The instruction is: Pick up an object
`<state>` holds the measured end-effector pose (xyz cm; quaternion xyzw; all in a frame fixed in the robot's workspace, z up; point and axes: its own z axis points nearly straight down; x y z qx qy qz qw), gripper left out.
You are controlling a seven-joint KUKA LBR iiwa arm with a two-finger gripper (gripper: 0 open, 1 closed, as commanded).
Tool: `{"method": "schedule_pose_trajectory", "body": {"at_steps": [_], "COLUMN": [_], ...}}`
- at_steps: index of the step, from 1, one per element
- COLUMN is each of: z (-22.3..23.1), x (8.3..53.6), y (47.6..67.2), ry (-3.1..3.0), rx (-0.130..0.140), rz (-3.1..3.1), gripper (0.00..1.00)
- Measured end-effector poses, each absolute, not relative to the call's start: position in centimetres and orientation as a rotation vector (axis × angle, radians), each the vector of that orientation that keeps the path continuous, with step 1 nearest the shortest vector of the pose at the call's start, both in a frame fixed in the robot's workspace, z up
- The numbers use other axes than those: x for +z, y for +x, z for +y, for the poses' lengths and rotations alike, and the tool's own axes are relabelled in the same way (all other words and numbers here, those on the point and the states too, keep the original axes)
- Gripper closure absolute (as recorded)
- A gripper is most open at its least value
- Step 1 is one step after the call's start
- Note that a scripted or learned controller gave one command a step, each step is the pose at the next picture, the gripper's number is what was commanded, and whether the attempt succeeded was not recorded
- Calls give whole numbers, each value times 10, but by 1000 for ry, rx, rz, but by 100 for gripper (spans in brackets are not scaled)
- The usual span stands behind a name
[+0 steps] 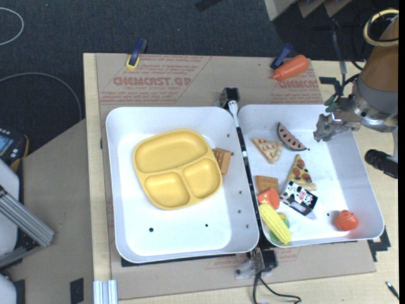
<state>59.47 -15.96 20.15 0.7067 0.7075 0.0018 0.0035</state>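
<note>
The right bin point(364, 170) holds several toy foods: a watermelon slice point(290, 137), a waffle wedge point(267, 149), a pizza slice point(300, 170), a toast square point(266, 183), a red pepper point(269, 198), a corn cob point(276, 224), a black-and-white carton point(299, 199) and a red tomato point(346, 220). My gripper point(324, 130) hangs over the bin's upper right part, right of the watermelon slice and apart from it. I see nothing in it.
In the left bin point(126, 227) lies a yellow divided plate point(177, 168), with a brown cracker point(222, 160) at its right edge. An orange carrot point(291, 67) and a blue clamp point(134, 54) rest on the board behind the bins.
</note>
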Motion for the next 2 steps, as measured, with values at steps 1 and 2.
{"method": "schedule_pose_trajectory", "body": {"at_steps": [1,2], "z": [-160,-107], "x": [227,233], "y": [596,570], "ry": [2216,2219], "rx": [5,1], "rz": [2218,2230], "gripper": [100,100]}}
